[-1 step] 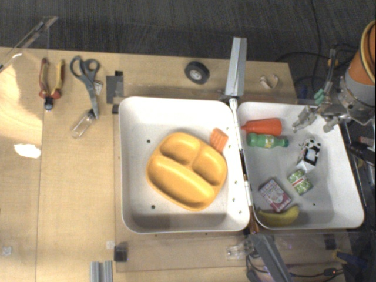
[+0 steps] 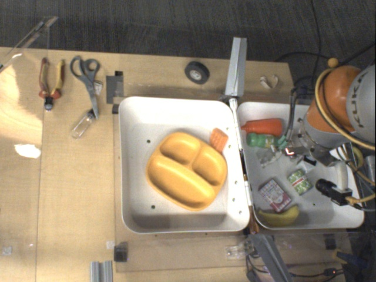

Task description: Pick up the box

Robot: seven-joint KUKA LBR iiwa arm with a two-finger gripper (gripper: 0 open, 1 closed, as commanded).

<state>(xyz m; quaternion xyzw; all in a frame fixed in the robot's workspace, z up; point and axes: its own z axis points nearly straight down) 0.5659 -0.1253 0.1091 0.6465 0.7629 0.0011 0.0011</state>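
The wooden counter [image 2: 59, 175] carries two white bins. The left bin [image 2: 135, 157] holds a big yellow moulded shape [image 2: 187, 170] with a small orange piece [image 2: 218, 138] at its upper right. In the right bin [image 2: 352, 219], the arm's gripper [image 2: 289, 148] hangs near the upper middle; whether it is spread or closed I cannot tell. The box [image 2: 275, 194], small and patterned, lies below it, apart, just above a banana [image 2: 279, 217].
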